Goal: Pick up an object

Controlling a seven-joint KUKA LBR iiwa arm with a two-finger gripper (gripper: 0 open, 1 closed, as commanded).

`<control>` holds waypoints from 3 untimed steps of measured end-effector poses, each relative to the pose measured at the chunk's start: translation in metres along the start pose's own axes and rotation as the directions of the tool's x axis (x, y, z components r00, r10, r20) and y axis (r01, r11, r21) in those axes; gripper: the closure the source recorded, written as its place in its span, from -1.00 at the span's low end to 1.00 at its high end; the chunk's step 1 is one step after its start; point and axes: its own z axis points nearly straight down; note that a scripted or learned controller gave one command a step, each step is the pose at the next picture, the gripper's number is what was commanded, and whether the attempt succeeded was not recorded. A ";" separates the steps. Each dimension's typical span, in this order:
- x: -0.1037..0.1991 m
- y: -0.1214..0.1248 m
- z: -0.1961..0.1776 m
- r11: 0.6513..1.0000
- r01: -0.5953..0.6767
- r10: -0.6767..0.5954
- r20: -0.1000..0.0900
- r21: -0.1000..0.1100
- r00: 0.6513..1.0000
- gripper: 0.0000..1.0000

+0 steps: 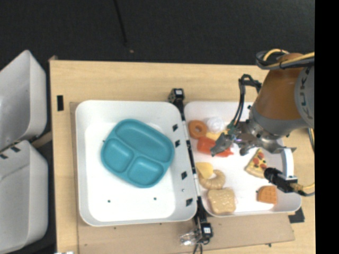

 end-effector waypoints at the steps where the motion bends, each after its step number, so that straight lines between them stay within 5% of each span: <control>1: 0.000 0.003 -0.006 1.000 0.003 -0.003 0.002 -0.012 1.000 -1.00; 3: -0.006 0.001 0.090 1.000 -0.002 0.002 0.003 -0.009 1.000 -1.00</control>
